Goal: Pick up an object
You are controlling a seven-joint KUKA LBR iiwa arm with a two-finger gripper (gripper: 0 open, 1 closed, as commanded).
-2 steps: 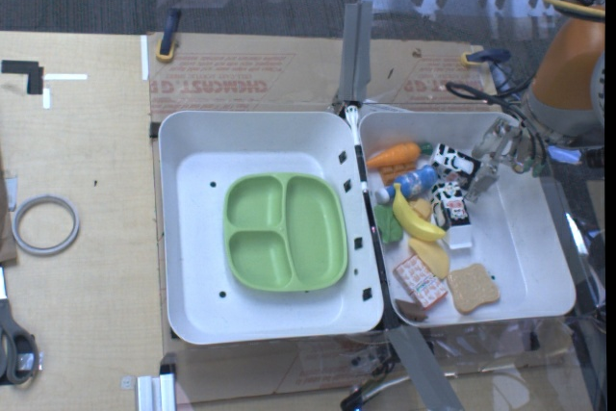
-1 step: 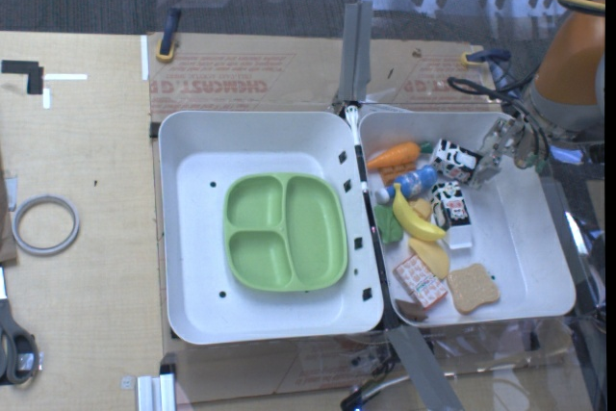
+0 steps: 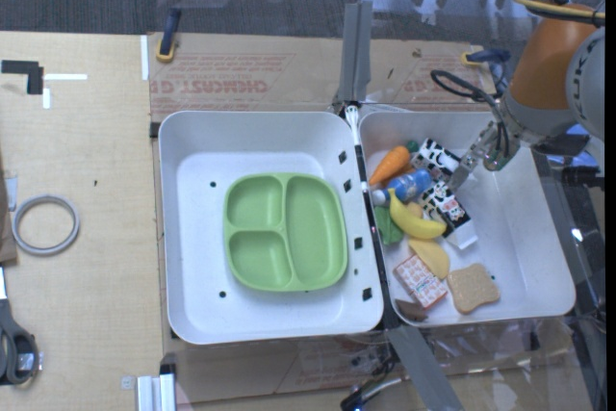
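The right bin (image 3: 525, 236) holds a heap of toy food. In it lie an orange carrot (image 3: 390, 164), a blue bottle (image 3: 410, 185), a yellow banana (image 3: 416, 218), a black-and-white patterned carton (image 3: 448, 204) and another patterned piece (image 3: 434, 155). Nearer the front are a cheese wedge (image 3: 430, 257), a cracker box (image 3: 421, 282) and a bread slice (image 3: 472, 289). My gripper (image 3: 464, 172) reaches down from the right, its tip low over the heap between the two patterned pieces. Nothing is seen lifted.
The left bin (image 3: 192, 159) carries a green divided plate (image 3: 287, 231). A grey divider post (image 3: 354, 53) stands between the bins at the back. A roll of tape (image 3: 43, 224) lies on the bench at far left. A dark cable (image 3: 460, 84) loops behind the right bin.
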